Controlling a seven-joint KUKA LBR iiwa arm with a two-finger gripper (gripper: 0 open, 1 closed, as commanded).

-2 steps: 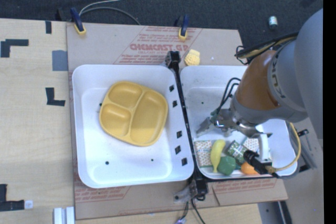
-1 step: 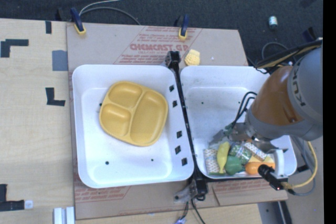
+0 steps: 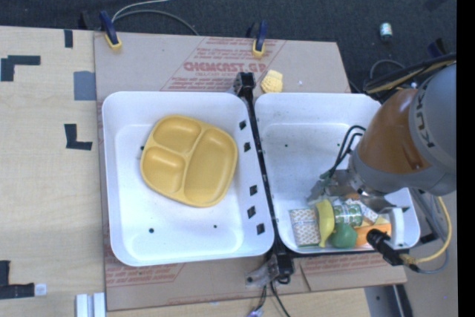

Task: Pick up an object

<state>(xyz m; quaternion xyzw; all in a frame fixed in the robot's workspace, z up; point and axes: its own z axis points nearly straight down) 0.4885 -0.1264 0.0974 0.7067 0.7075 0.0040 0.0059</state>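
The gripper (image 3: 335, 193) is seen low in the right bin (image 3: 297, 131), reaching in from the right beneath the grey arm (image 3: 438, 131) and its orange band (image 3: 390, 139). Whether anything is gripped cannot be told, since the tool's tip is largely hidden by the wrist and by the clutter below it. Just under and beside the tool, a small heap of objects is gathered in the bin's near corner: a yellow banana-shaped piece (image 3: 325, 221), a clear bottle with a green label (image 3: 347, 215) lying on its side, a green rounded item (image 3: 343, 237), an orange item (image 3: 363, 235) partly covered, and a pale patterned packet (image 3: 303, 226) lying flat to the left of them. These are packed close together, several touching. The left bin (image 3: 126, 234) is set against the right one, and a yellow divided plate (image 3: 189, 159) is laid in it. A small yellow object (image 3: 272, 81) is seen on the cardboard sheet (image 3: 178, 63) behind the bins, close to a blue clamp (image 3: 259, 39)
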